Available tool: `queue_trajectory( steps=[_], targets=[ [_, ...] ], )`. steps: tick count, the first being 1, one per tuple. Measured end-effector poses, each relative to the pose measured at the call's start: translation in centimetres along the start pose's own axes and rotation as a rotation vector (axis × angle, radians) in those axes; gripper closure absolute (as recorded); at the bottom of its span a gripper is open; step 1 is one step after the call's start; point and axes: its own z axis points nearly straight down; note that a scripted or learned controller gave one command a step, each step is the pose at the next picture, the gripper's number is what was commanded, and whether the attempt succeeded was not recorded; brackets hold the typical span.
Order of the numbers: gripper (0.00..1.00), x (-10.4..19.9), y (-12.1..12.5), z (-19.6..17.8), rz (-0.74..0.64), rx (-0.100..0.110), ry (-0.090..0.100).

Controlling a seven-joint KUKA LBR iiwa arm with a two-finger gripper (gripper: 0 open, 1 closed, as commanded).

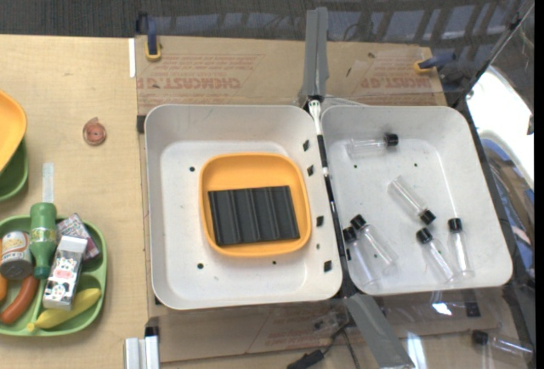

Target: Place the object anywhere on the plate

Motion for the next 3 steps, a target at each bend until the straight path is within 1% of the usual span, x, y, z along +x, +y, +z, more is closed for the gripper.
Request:
queue_trajectory(
  steps=[1,2,3],
  targets=[
    [0.00,1.9,3.0,0.0,-0.450,-0.002,-0.001],
    [0.00,1.4,2.2,0.1,-0.888,-0.001,-0.002],
    [0.00,-0.2,1.7,3.5,-1.237,-0.004,-0.003]
  ],
)
